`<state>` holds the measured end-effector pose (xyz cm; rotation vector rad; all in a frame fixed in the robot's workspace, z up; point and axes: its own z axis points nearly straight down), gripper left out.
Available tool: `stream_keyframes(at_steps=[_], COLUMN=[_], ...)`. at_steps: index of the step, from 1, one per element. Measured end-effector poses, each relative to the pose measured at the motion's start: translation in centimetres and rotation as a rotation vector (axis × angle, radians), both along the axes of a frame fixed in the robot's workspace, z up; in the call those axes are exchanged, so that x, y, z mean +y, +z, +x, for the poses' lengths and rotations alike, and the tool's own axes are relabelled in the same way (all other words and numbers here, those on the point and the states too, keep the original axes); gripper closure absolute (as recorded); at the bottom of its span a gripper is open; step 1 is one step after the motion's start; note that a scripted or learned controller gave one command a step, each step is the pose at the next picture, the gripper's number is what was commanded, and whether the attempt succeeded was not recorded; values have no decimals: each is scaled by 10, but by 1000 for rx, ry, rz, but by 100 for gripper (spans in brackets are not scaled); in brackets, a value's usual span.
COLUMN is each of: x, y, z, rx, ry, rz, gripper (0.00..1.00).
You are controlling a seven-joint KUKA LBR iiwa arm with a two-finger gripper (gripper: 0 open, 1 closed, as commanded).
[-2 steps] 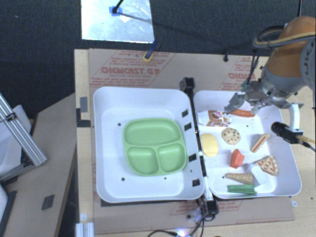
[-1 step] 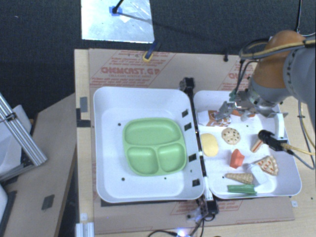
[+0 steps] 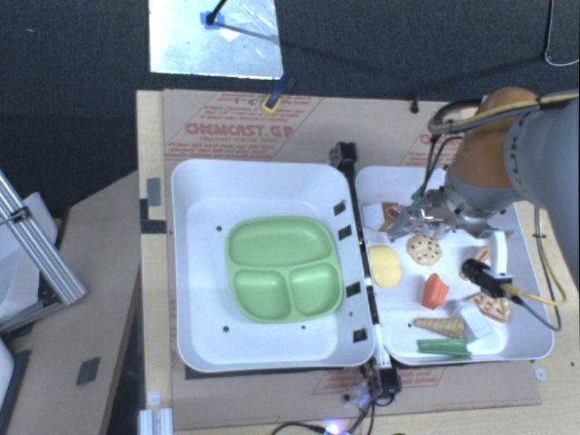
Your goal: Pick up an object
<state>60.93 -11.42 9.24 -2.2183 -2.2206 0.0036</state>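
toy food lies scattered in the right bin [image 3: 521, 344], and the hand [image 3: 419, 220] hangs over that bin's far left part, just above a chocolate-chip cookie [image 3: 423, 249]. whether the hand is spread or pressed together i cannot tell from this slant, and nothing shows pinched in it.

the cookie looks like the likeliest target. it lies flat on the bin floor, just beside a yellow lemon-like piece [image 3: 384, 265] and near an orange-red block [image 3: 435, 290]. it is probably light, hollow, stiff plastic with a smooth skin, so it should not crush, but it could slip or skate aside. because it is a thin disc lying flat, the hold must be across its rim, low against the floor; a high closure would likely slide off the top.

the orange-red block, taller and with flatter sides, seems an easier grip. the cone [image 3: 441, 326] and the green pod [image 3: 444, 346] lie close together near the front wall, so a try there risks taking both. the pizza slice [image 3: 495, 309] is flat too. the left bin [image 3: 195, 243] holds a green divided plate [image 3: 281, 270].
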Motion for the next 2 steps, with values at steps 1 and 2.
stream_keyframes(at_steps=[1, 2], x=[0, 0], y=[-7, 4], z=[1, 2], rx=[-6, -9], ry=[0, 0], rz=[-2, -2], gripper=[0, 100])
